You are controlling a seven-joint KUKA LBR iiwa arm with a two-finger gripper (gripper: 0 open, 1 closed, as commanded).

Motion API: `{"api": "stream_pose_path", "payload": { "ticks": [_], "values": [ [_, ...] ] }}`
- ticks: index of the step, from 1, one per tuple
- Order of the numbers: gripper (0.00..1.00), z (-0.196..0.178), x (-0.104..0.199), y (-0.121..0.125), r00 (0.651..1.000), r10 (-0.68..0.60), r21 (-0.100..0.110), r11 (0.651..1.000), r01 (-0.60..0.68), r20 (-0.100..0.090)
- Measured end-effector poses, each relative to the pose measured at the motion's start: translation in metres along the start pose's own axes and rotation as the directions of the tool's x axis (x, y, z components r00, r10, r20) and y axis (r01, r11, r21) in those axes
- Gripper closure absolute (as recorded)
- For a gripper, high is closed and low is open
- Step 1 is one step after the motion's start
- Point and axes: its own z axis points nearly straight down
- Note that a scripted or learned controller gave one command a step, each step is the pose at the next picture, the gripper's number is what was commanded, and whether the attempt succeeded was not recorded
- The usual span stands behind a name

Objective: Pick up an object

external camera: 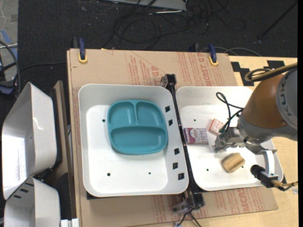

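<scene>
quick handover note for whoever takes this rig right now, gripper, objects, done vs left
Gripper: low in the right bin, finger state unclear, nothing seen held.
Right bin: purple-and-white carton at the gripper's left, small pink box just above it, tan block below and to the right.
Left bin: teal divided plate.
Done: arm is down among the objects.
Left: grasp one and lift.

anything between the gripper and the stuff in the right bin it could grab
Nothing visible. The gripper hangs in the right bin, with the purple carton, pink box and tan block close around it.
</scene>
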Motion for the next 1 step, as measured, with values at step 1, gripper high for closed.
{"api": "stream_pose_path", "payload": {
  "ticks": [1],
  "values": [
    [1.0,-0.062,-0.0042,-0.0022,1.0,-0.005,-0.006,1.0,0.005,0.002]
  ]
}}
